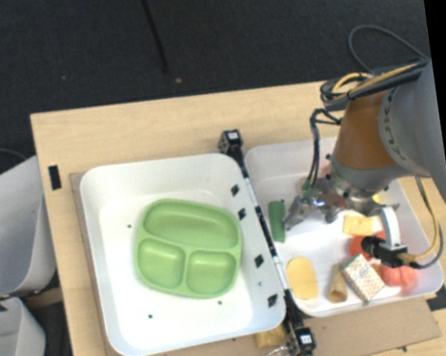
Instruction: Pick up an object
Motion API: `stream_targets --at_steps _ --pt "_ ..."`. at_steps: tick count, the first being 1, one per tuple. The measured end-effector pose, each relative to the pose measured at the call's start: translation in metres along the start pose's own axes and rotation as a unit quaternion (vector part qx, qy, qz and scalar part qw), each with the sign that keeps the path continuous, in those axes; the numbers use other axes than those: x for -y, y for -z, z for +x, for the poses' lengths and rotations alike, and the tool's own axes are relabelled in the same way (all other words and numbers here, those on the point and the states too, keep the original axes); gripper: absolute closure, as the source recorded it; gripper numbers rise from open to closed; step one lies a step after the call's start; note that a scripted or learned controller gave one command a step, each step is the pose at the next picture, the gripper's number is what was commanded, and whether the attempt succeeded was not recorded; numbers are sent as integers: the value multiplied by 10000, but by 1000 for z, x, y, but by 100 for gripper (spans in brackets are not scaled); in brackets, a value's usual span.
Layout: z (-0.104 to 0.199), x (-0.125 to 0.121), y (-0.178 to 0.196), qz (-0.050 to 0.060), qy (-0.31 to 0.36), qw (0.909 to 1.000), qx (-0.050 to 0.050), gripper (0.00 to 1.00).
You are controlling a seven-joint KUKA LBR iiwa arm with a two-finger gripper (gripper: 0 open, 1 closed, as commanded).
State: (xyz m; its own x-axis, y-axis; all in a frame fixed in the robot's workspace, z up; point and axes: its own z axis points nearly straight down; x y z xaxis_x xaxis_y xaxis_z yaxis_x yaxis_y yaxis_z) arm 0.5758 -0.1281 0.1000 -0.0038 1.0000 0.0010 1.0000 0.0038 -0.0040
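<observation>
Approach step: hand (309, 206) low in right bin (286, 156), beside green block (277, 220). Grip state unclear. Next: descend, clench.

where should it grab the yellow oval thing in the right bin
Across its narrow width, coming straight down from above. The yellow oval piece lies flat on the floor of the right bin, long axis running up-down in the view. Its left edge sits close to the bin wall, so that side looks tight; the cork-like piece lies apart on its right.
</observation>
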Motion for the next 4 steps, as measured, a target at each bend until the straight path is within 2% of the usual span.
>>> stream_targets --at_steps 1,2,3,4 --pt "-7 6 19 -17 -3 10000 12 0" --pt "-32 57 59 -17 -38 10000 13 0" --pt "16 85 208 -102 17 9999 12 0" --pt "-39 88 142 -5 -43 10000 15 0"
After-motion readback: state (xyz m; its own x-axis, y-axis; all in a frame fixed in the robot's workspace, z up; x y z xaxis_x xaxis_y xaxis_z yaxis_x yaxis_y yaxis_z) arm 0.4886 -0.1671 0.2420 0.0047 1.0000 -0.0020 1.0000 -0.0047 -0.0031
